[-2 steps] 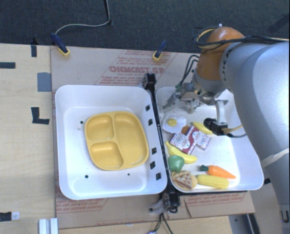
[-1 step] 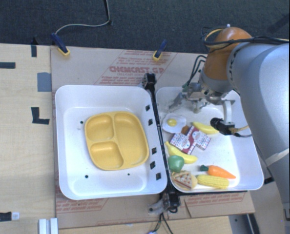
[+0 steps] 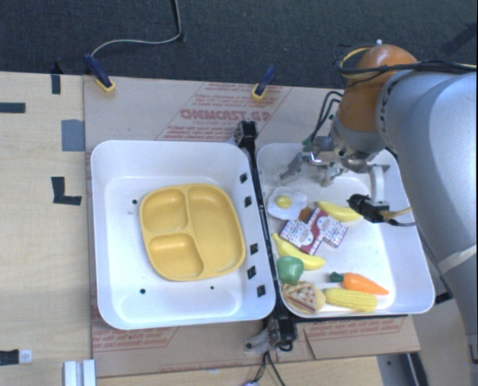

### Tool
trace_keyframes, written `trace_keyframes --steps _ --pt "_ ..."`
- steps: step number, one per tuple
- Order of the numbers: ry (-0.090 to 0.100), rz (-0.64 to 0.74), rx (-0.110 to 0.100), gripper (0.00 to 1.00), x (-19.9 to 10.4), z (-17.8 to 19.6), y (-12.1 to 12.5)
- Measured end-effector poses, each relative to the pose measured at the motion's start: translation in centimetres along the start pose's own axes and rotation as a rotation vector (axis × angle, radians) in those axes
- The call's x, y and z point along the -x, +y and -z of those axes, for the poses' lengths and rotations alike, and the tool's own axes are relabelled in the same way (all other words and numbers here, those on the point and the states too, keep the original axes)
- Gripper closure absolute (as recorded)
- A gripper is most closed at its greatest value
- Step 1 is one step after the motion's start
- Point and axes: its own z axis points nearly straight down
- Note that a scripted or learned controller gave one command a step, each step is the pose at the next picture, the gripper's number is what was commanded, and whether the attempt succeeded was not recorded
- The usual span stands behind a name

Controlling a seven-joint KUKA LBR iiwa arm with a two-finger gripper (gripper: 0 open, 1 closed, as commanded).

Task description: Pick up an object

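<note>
Toy food is sitting in the right bin (image 3: 408, 292), right of the yellow divided plate (image 3: 192, 230): fried egg (image 3: 286, 203), green pepper (image 3: 290, 268), red-and-white packets (image 3: 313, 231), corn (image 3: 350, 298), carrot (image 3: 364, 282). All looking like light, stiff, slick plastic; I'd pinch the carrot mid-body. The tool (image 3: 329, 166) is hovering above the egg, can't tell its state.

The wooden bench (image 3: 30, 215) carries a cardboard sheet (image 3: 199, 115) under two white bins, one (image 3: 110, 240) left of the gripper (image 3: 310, 166), the other (image 3: 404, 280) beneath it
</note>
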Motion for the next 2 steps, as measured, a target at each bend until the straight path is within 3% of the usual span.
trace_keyframes --steps 2 --pt "0.0 -0.001 -0.001 0.0 -2.51 -0.05 -0.04"
